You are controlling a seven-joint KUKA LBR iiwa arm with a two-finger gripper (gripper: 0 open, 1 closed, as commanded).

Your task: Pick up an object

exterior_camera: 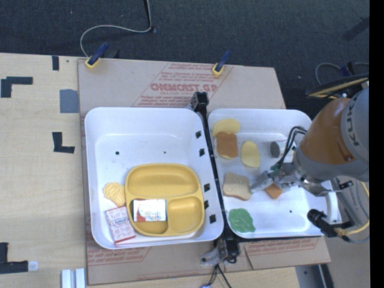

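Note:
My gripper (263,182) hangs low over the middle of the right bin (300,224), reaching in from the right under the orange-banded wrist. Its tip lies between a tan bread slice (236,186) on its left and a small orange piece (274,191) just below it, close to both. I see nothing clearly held. Also in this bin are a brown toast (227,144), a yellow piece (225,126) at the back, a pale yellow oval (250,153), a small grey object (275,149) and a green leaf-like item (241,219) at the front.
The left bin (102,131) holds a yellow divided plate (162,182) with a small box (149,210) in it, a yellow waffle-like piece (114,192) and a red-and-white packet (120,224). A black divider (207,155) runs between the bins.

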